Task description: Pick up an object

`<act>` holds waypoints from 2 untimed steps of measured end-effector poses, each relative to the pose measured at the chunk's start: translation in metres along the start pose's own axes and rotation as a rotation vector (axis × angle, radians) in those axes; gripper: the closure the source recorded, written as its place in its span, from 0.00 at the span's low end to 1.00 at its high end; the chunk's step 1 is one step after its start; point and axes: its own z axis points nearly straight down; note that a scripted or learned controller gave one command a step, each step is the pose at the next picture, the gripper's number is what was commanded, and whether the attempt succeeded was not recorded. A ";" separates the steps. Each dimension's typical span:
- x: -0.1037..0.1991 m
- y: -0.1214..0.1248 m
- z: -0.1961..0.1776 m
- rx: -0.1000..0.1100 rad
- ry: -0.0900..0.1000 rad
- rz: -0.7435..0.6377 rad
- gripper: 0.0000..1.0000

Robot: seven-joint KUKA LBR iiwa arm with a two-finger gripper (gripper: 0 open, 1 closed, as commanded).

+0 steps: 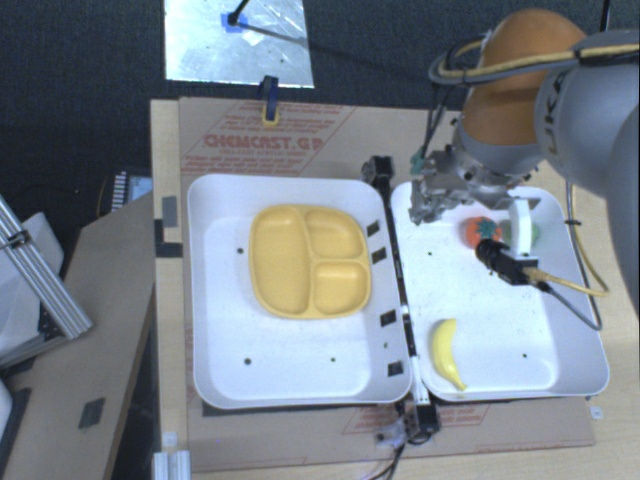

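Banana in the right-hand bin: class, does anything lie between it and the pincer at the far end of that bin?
Nothing visible does. The banana lies alone near the right bin's front edge; bare bin floor separates it from the pincer. The orange toy sits off to the side.

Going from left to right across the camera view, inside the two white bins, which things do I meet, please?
yellow divided tray in the left bin → yellow banana in the right bin → orange toy beside the gripper

A robotics lab: grey arm [590, 108] over two white bins [215, 268], aluminium framing [40, 278], taped cardboard base [270, 138]
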 end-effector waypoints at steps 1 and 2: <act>0.051 -0.011 0.008 0.001 0.000 0.000 1.00; 0.105 -0.041 0.016 0.003 0.000 0.000 1.00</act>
